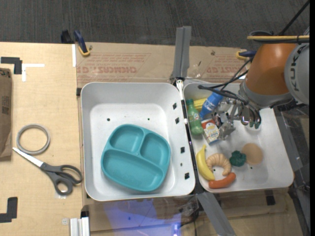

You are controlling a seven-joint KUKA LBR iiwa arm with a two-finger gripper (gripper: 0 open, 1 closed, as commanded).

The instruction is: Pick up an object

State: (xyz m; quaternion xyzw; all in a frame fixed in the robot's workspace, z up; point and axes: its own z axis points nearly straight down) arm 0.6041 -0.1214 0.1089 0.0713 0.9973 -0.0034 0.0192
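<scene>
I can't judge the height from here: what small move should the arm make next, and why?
Probably lower straight down a little. The end effector sits above the small carton in the right bin, with nothing visibly between its fingers, so a short descent seems needed before closing.

A divided plate point(136, 157) is set in the left bin point(93, 102), food items are gathered in the right bin point(275, 132), with a banana point(202, 163) beside a croissant point(219, 162), and scissors point(51, 171) are laid left of both bins, before a tape roll point(33, 138).
</scene>
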